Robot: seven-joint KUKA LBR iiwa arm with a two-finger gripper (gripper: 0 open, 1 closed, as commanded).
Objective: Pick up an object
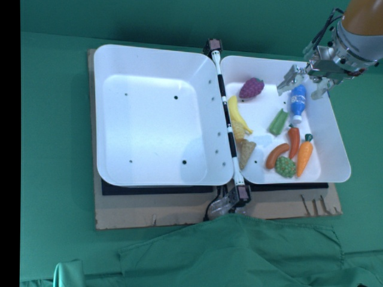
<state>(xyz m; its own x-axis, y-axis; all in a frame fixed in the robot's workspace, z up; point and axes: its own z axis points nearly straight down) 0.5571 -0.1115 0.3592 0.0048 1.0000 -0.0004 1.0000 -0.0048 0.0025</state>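
The right bin (pixel 335 142) holds several toy foods: a blue bottle (pixel 297 104), a purple grape bunch (pixel 251 88), a yellow banana (pixel 237 118), a waffle cone (pixel 246 152), a green cucumber (pixel 278 122), a red chili (pixel 294 141), an orange carrot (pixel 304 154), a red sausage (pixel 276 155) and a knobbly green vegetable (pixel 285 167). My gripper (pixel 304 87) hangs open at the bin's far right corner. It is over the top end of the blue bottle, its fingers spread to either side. Nothing is held between them.
The left bin (pixel 119 64) stands beside the right one, with a black and white divider rod (pixel 226 115) along the seam. Both bins rest on a cardboard sheet (pixel 149 217). Green cloth is bunched at the front edge (pixel 239 250).
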